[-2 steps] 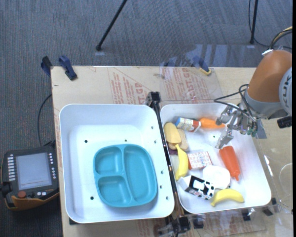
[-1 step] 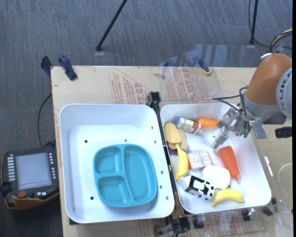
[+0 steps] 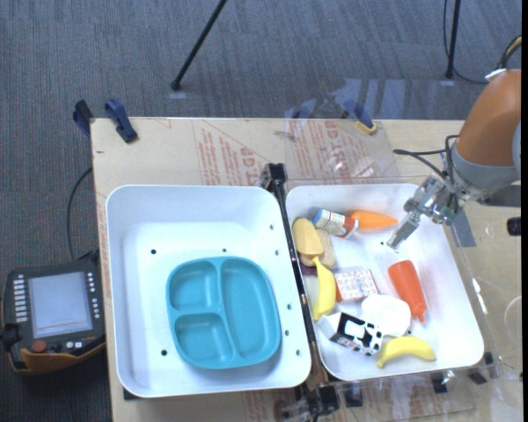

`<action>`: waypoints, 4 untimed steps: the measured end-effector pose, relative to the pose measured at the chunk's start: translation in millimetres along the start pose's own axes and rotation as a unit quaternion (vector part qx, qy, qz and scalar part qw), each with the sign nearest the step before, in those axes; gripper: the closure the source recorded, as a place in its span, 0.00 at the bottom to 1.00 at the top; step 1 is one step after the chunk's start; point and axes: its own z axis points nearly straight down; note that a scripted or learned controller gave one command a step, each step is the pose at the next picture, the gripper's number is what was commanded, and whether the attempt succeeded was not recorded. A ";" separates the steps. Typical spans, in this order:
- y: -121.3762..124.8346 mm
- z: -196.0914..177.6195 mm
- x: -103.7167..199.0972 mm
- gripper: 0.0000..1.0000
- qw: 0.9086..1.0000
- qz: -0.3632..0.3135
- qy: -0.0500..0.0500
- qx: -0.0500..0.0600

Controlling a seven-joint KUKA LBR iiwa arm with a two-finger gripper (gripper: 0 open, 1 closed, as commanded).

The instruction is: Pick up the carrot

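Note:
The carrot [image 3: 375, 220], orange and tapering to a point on its right, lies near the back of the right bin [image 3: 458, 262], beside a small bottle-like item [image 3: 333, 221]. My gripper [image 3: 408, 223] hangs just right of the carrot's tip, over the bin's back right part, slanting down to the left. It is open and nothing is between its fingers. The grey arm with its orange band [image 3: 497, 121] reaches in from the right.
The right bin also holds an orange cylinder [image 3: 408, 289], two bananas [image 3: 324, 290] [image 3: 405, 351], a pale potato-like piece [image 3: 306, 238], a small red-and-white packet [image 3: 355, 281] and a white object [image 3: 385, 311]. A teal divided plate [image 3: 222, 311] lies in the left bin [image 3: 136, 236].

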 end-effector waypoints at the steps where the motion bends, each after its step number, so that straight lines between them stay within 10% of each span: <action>1: -2.1 61.6 5.8 0.00 0.999 0.046 0.006 0.003; 2: 1.3 57.2 -1.5 0.00 0.984 0.177 0.002 0.001; 3: 3.7 46.0 -2.2 1.00 0.985 0.173 -0.001 0.000; 4: 13.3 58.4 36.3 1.00 1.000 -0.015 0.004 0.001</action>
